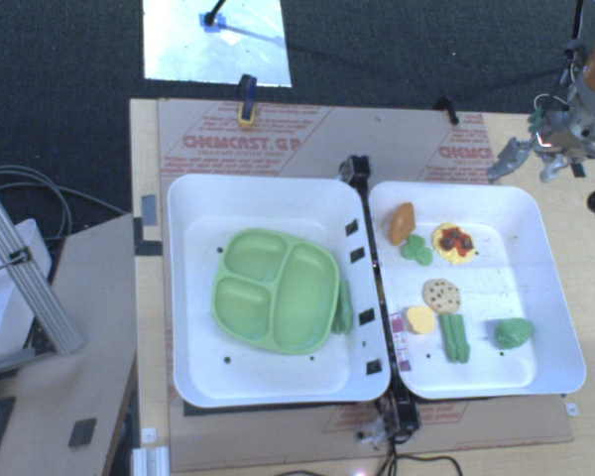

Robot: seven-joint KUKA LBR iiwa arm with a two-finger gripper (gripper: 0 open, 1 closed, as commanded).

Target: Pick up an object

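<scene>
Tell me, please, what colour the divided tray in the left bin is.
Light green; the divided tray shows clearly in the camera view, inside the white left bin.

2 white bins (268,191), 1 green tray (276,291), 7 food toys (441,295) (right bin)

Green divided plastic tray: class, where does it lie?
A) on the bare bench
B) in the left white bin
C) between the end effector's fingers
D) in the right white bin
B: the green divided plastic tray lies flat inside the left white bin, away from the toy foods.
</scene>
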